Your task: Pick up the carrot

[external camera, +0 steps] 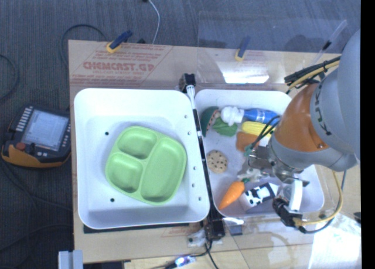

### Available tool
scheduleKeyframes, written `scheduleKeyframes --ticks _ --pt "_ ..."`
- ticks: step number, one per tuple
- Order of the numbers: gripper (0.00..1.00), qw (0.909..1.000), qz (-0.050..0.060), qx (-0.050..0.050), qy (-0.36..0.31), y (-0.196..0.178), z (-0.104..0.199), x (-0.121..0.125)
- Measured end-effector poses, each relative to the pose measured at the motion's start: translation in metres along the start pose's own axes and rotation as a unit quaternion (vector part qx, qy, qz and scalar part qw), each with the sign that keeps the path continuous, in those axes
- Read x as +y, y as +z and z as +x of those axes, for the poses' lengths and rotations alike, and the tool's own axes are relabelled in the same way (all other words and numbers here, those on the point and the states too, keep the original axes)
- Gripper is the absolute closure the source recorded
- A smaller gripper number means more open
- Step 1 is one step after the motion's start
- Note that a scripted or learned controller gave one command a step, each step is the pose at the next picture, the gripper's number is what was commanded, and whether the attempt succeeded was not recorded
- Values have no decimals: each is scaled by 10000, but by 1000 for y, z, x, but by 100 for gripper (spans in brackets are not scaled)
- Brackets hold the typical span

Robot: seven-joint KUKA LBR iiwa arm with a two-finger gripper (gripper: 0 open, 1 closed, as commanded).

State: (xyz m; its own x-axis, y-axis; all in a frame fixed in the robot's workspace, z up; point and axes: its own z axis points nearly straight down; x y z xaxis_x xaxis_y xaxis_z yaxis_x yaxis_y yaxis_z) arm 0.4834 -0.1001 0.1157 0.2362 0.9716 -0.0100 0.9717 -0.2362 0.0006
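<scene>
Pincer (pixel 265 175) hangs low over right bin (pixel 316 200), near its front edge; finger state cannot be told (wrist and cabling mask the tips). Carrot (pixel 232 193) lies on the bin floor toward the front-left corner, just beside the pincer on its left and slightly nearer the front edge. Long axis runs diagonally, green top pointing up toward the pincer, orange tip toward the corner. Coming move, by my judgement: short shift left and frontward, jaws set across that diagonal.

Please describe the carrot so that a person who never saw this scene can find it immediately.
Look in the right white bin, under the grey and orange arm. Near its front edge, below the round cookie and left of the black-and-white toy, lies the carrot. It alone is a plain orange cone with a green tip.
</scene>
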Motion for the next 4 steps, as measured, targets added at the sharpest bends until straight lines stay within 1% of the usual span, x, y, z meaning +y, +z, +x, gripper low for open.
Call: scheduleKeyframes --ticks 1,2,3,4 --pt "0 10000 2 0 0 0 0 0" --pt "0 9855 -29 59 1697 25 4 2" --pt "0 9472 -92 66 3204 25 3 6" --pt "0 9167 19 26 3996 26 7 27"
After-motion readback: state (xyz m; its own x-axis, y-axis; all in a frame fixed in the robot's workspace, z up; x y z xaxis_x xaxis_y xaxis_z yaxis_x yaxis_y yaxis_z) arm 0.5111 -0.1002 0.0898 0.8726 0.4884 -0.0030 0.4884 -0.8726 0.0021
